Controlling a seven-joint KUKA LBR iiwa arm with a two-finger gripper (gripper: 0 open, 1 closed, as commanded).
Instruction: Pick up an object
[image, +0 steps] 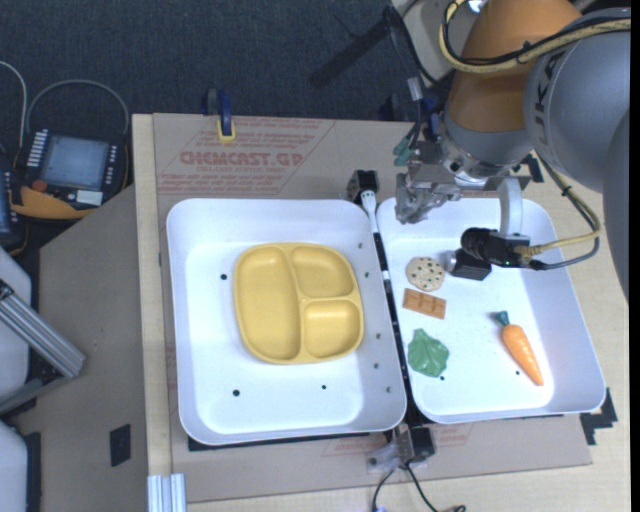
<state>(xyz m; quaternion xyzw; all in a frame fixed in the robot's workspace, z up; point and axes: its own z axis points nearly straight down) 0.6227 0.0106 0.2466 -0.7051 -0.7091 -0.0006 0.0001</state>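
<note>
The right bin (575, 330) holds a round chocolate-chip cookie (424, 271), a small orange-brown cracker (423, 303), a green leafy piece (428, 353) and an orange carrot (521, 346). My gripper (417, 205) hangs over the bin's far left corner, above and slightly left of the cookie. Nothing shows between its fingers, which point down and look close together.
The left bin (200, 330) holds a yellow sectioned plate (297, 300). A black camera block with a cable (485, 250) sticks out from the wrist over the right bin. A cardboard sheet (250, 150) lies under both bins, with a blue clamp (226, 120) at its far edge.
</note>
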